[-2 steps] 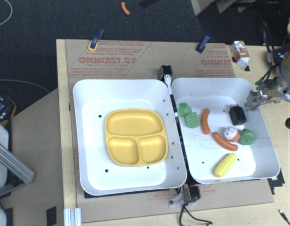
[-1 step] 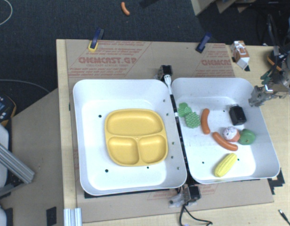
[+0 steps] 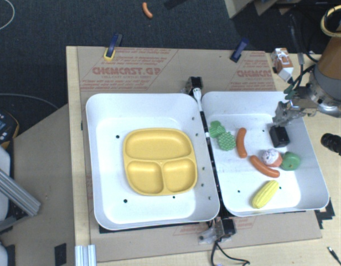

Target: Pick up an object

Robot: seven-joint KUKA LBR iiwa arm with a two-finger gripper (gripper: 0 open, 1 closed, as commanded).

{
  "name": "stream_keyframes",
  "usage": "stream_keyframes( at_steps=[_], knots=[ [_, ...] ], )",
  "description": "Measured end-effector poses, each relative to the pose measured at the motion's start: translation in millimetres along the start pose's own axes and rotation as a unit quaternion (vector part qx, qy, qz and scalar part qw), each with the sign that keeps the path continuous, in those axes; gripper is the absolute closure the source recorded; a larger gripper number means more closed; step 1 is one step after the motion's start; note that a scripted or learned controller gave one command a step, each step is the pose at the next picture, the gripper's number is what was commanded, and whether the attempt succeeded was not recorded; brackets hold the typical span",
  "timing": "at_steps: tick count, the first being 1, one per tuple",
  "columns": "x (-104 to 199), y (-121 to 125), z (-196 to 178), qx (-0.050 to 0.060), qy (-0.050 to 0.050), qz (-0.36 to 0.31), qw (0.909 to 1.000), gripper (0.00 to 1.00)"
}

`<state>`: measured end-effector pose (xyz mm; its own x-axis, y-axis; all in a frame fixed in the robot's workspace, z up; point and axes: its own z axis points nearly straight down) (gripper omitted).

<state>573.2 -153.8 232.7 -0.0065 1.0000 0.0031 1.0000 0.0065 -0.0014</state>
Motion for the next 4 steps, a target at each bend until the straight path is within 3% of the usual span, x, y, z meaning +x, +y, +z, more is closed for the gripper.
stream_keyframes(
  at_steps=[2,4],
  knots=[
    [100.9,13.0,-0.9,-0.002,-0.001,0.000,1.0000,1.00],
    [91.6,6.8,17.4,0.001,-0.001,0.003,1.0000,1.00]
  ],
)
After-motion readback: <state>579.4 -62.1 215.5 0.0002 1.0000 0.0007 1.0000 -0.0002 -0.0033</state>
